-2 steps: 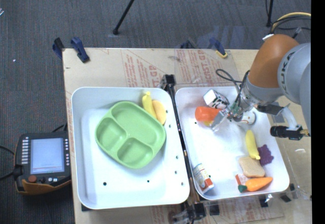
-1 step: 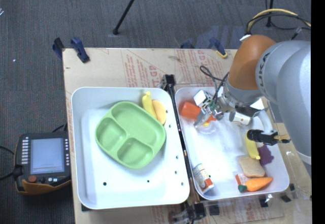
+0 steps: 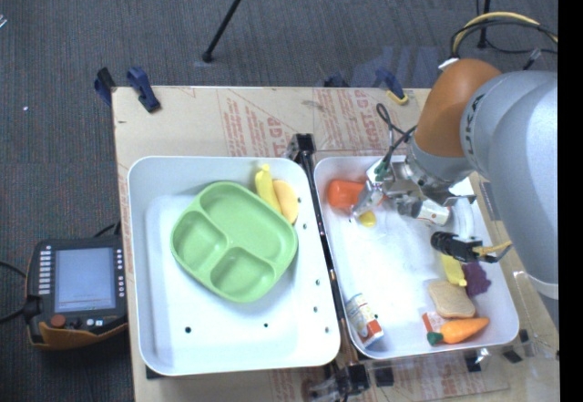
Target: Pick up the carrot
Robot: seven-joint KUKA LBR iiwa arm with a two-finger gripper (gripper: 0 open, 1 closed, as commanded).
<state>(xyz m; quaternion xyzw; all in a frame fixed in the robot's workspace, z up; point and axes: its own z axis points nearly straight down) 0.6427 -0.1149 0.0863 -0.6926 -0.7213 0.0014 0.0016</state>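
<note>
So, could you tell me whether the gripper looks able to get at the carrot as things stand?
Probably yes. The carrot lies uncovered in the right bin's near right corner, open from above. The bread slice sits close beside it and the bin wall is near, so a descent by the gripper has little room.

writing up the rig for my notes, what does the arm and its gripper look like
The arm is thick and rounded, with a smooth light grey casing and a glossy orange band above the wrist. Thin dark cables run down by the wrist to the gripper, a small metallic silver and black assembly. A yellow cable loops behind the arm.
</note>
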